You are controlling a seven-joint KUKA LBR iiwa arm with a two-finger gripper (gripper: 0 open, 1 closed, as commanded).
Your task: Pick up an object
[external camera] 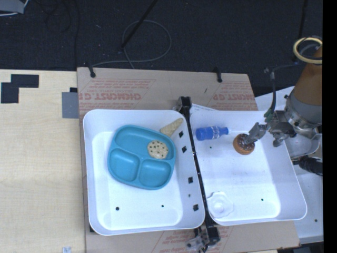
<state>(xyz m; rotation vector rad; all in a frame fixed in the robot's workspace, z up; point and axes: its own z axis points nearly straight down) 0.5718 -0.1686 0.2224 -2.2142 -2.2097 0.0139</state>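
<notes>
A: Camera view, and the gripper (253,136) sits in the right half of the frame, over the right bin (287,204), right up against the small brown round object (244,144).

B: Is that object between the jaws?

A: Can't tell. One dark finger meets its upper right edge; whether the jaws stand wide or narrow isn't readable from up here.

B: So what makes this pick good?

A: Centre on the brown piece, I'd say, one finger either side, then come down near the bin floor before closing. It looks low and round, so an off-centre squeeze could squirt it away.

B: Neighbours?

A: Blue bottle (211,133) lies just left of it, near the divider. Keep clear of that. The blue plate (141,157) with its cookie (158,149) is well apart, in the left bin (105,215).
</notes>
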